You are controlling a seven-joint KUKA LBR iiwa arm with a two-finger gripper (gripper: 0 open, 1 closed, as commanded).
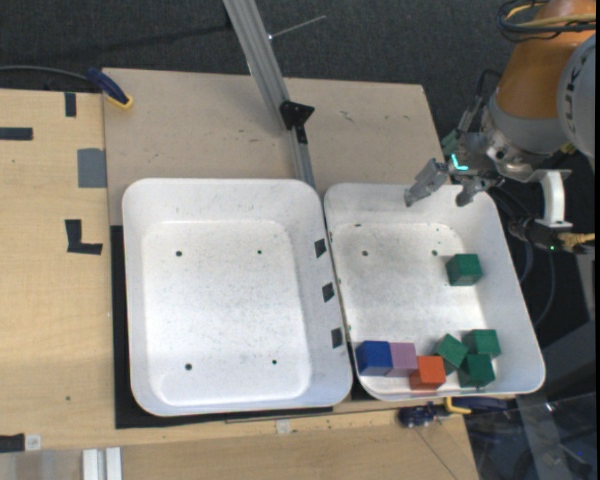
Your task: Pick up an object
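My gripper (442, 184) hangs over the right bin's (500, 236) upper edge, metal fingers spread wide, holding nothing. Blocky cubes cluster lower right; one green cube (463, 269) sits alone, mid-right.

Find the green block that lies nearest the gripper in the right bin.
It is the lone green block midway along the bin's right side, apart from the cluster at the near edge, closest to the gripper.
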